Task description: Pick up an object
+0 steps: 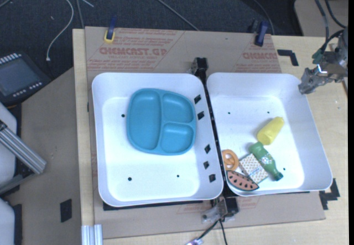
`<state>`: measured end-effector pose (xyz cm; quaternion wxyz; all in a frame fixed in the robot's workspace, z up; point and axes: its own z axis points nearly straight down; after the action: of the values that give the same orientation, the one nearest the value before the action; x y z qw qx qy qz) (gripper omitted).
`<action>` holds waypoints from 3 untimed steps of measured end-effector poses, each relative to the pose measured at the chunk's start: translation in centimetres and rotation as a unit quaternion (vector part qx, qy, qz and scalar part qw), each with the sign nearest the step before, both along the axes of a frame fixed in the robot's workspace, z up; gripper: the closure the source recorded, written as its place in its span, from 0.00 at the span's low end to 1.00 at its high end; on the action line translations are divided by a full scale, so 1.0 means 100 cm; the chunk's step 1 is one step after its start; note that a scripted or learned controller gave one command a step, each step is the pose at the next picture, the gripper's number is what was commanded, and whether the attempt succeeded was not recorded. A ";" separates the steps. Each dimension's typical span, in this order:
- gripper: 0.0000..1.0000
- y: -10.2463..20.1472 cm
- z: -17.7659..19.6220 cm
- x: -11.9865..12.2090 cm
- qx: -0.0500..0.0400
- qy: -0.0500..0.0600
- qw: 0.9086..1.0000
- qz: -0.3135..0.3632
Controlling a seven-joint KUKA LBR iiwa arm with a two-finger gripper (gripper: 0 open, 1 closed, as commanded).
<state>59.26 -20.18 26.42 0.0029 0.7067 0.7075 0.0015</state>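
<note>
In the right bin lie a yellow cup-like piece, a green bottle, a pretzel, a checkered cracker and a watermelon slice, all clustered near the bin's front left. My gripper hangs at the far right, above the bench just beyond the right bin's back right corner, well apart from the objects. Nothing shows between its fingers.
The left bin holds a blue divided plate. A row of black clips runs along the divider between the bins. Cables lie on the dark floor behind the bench, and blue clamps hold the board's back edge.
</note>
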 end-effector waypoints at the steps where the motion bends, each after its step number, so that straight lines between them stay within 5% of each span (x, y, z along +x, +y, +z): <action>1: 1.00 0.052 0.007 -0.008 0.002 0.003 1.000 0.002; 3: 1.00 0.154 -0.006 -0.024 0.003 0.005 1.000 0.003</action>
<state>56.85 -4.76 25.87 -0.0022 0.7048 0.7094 0.0002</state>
